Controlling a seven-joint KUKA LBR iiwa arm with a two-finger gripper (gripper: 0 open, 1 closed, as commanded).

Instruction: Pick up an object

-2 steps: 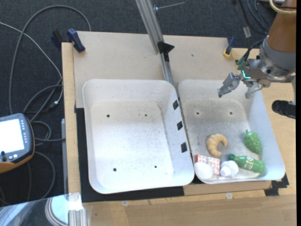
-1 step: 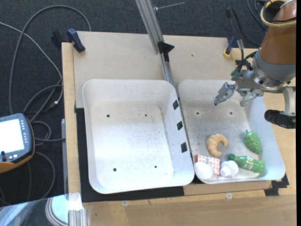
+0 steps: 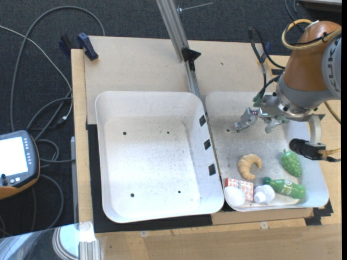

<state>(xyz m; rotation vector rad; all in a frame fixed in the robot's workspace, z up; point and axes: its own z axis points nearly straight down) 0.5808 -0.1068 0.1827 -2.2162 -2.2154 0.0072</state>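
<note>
My gripper [image 3: 256,123] hovers over the back half of the right bin [image 3: 225,145], fingers spread open and nothing between them. In front of it, toward the bin's near edge, lies a tan croissant [image 3: 250,166]. A bunch of green grapes [image 3: 291,163] sits to the croissant's right. A green bottle [image 3: 284,187] with a white cap lies on its side along the front wall. A red and white carton [image 3: 240,186] and a white rounded object [image 3: 234,197] rest in the front left corner.
The left bin [image 3: 146,156] stands beside the right one, their walls touching. A slanted metal pole [image 3: 172,26] rises from between the bins at the back. A blue clamp [image 3: 87,45] grips the bench's far left corner.
</note>
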